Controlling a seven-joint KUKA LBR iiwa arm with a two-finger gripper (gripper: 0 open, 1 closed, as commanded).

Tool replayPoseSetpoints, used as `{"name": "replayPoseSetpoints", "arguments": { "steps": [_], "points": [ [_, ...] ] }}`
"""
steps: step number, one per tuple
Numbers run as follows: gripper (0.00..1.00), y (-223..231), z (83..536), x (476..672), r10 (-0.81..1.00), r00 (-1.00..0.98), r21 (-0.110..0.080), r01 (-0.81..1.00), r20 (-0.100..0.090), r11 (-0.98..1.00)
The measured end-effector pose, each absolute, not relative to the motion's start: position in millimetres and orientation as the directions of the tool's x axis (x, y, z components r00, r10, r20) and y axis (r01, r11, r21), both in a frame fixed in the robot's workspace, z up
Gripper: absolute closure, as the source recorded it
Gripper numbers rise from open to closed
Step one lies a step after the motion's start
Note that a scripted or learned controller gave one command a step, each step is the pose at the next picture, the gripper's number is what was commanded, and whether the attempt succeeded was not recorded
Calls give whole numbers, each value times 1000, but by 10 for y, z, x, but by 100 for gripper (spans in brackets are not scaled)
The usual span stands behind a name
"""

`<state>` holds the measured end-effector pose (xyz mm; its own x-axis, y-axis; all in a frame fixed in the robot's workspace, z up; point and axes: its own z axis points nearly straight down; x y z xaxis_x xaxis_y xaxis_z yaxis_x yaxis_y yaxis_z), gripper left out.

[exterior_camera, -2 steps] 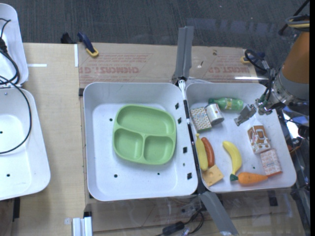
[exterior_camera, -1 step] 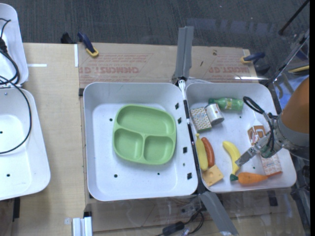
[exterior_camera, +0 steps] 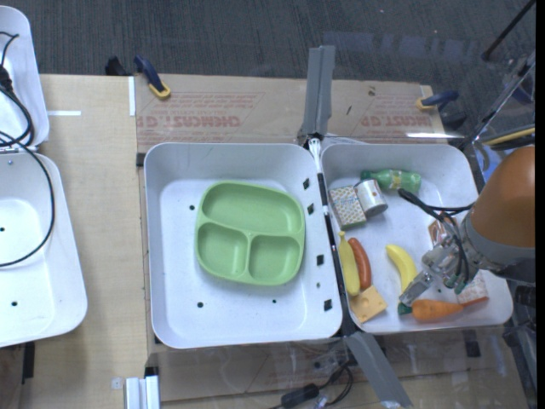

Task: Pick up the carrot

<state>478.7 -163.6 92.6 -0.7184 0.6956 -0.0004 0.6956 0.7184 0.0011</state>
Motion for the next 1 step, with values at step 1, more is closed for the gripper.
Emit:
{"name": "replayPoseSetpoints", "arguments": {
  "steps": [1],
  "points": [
    [100,-1634,1024,4800,697,-717,4,697,-1,717]
  ]
}}
